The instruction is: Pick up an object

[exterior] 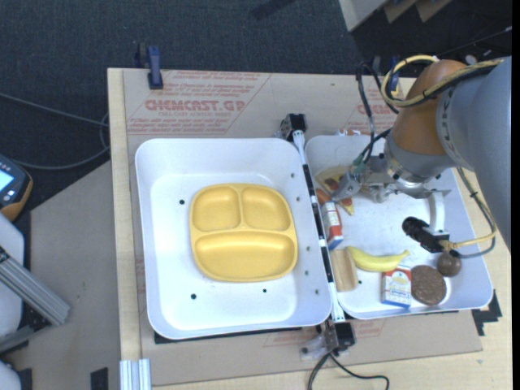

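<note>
- arm point(443, 120) reaches in from the right, over the back of the right bin point(378, 222); jaws sit low by the bin's left wall, at the back corner.
- can't tell if the jaws are open or shut, too small & partly hidden by the wrist. nothing seen held between them.
- nearest thing: small orange-and-yellow item point(331, 187), just beside the jaws, against the wall btwn the bins. likely the target, but too small to name.
- handling (a guess): looks light & small, maybe soft or crinkly. w/ the wall that close, a grip along the wall fits better than one across it.
- other picks in the same bin: red-and-white box point(332, 226) along the wall, tan block point(344, 270) nearer the front, banana point(379, 260) beside it.
- banana: likely a toy, so light, stiff & smooth. take it across the middle, since the curved ends may slip.
- front right: small carton point(396, 289), brown disc point(428, 284) touching it, brown ball point(448, 264) just behind.
- left bin point(162, 218) holds a yellow divided plate point(244, 232), well apart from the jaws.
- both bins sit on the table point(122, 218).
</note>
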`<act>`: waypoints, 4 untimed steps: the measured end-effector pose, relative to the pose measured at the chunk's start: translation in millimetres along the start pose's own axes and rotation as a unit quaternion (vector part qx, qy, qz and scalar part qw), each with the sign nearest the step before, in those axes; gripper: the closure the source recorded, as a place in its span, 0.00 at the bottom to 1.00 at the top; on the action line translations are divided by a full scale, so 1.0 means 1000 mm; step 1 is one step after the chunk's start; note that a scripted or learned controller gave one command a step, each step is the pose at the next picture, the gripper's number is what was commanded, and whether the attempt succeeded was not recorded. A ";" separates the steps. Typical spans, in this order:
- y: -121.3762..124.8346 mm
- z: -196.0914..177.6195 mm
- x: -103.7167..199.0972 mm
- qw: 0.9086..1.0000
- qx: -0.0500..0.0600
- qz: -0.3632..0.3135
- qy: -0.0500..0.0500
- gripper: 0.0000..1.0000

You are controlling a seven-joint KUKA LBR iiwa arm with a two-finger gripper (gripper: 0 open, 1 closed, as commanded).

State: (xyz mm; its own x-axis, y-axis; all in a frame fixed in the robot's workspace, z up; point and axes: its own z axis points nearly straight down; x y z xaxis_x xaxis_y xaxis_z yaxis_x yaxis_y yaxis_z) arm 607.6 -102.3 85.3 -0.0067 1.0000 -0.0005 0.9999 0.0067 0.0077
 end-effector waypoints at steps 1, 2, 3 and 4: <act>0.045 0.001 0.011 1.000 0.001 0.002 0.000 0.00; 0.057 0.003 0.005 1.000 0.009 0.001 0.001 0.00; 0.058 0.001 -0.010 1.000 0.005 0.004 0.000 0.00; 0.043 0.000 0.011 1.000 0.005 0.003 0.000 0.00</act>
State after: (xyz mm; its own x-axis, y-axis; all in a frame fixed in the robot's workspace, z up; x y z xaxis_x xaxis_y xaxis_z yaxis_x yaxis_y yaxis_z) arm 650.9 -91.1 85.2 -0.0015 1.0000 0.0002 1.0000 0.0015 -0.0019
